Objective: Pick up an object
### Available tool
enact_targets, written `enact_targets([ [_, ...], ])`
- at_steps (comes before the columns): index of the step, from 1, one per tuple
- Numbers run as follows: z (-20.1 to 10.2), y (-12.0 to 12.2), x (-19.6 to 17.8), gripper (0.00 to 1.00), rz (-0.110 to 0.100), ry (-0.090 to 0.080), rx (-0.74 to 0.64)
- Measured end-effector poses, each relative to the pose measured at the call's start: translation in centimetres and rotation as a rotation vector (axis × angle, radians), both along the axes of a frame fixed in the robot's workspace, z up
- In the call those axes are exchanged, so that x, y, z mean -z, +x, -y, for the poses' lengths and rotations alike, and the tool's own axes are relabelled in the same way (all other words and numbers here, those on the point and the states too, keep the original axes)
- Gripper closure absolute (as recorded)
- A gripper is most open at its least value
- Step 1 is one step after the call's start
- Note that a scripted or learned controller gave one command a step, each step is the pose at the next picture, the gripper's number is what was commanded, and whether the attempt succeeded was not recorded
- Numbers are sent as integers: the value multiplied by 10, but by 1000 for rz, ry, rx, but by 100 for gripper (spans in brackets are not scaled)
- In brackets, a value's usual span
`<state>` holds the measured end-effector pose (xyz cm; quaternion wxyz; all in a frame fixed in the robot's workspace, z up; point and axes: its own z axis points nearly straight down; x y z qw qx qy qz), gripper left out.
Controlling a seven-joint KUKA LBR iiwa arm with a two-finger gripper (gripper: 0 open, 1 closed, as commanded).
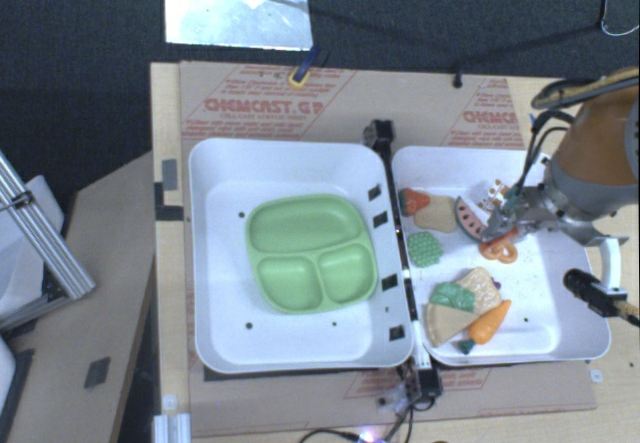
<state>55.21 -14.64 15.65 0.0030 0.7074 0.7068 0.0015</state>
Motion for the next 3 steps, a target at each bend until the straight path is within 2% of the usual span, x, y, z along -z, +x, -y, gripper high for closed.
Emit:
enact_targets([
  [1, -1, 1, -65, 100, 2, 0, -5],
  [2, -1, 2, -68, 100, -4, 2, -5],
  [3, -63, 15, -74, 100, -3, 4, -12],
])
